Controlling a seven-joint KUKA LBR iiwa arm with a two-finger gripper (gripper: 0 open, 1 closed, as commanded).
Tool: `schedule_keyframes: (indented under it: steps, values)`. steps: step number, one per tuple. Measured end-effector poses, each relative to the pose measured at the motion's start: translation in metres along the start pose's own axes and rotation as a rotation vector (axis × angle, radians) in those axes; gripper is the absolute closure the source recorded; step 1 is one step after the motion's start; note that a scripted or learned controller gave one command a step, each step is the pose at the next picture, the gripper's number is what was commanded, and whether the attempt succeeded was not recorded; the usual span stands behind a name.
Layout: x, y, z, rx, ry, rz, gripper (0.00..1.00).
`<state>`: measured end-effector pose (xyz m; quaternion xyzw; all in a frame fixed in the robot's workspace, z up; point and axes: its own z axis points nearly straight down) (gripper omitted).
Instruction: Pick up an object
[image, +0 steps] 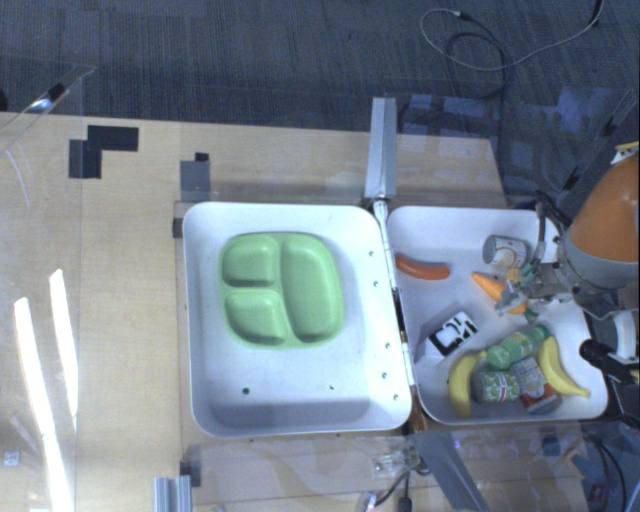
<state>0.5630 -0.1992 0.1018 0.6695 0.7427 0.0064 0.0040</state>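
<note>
Camera view, from above and at a slant: two white bins were seen side by side on the table. The left bin held a green divided plate. The right bin held an orange sausage, an orange carrot-like piece, a black-and-white box, two bananas, a green bottle and a can. The gripper was placed low over the carrot-like piece; whether the jaws were apart or together could not be told. The approach step was judged in hand; closure on one object, then a lift, would be called for next.
</note>
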Motion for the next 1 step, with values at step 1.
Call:
schedule_keyframes:
  steps: [1]
  values:
    - [0.0259,0.0118,-0.1085,0.007,-0.006,0.143,1.00]
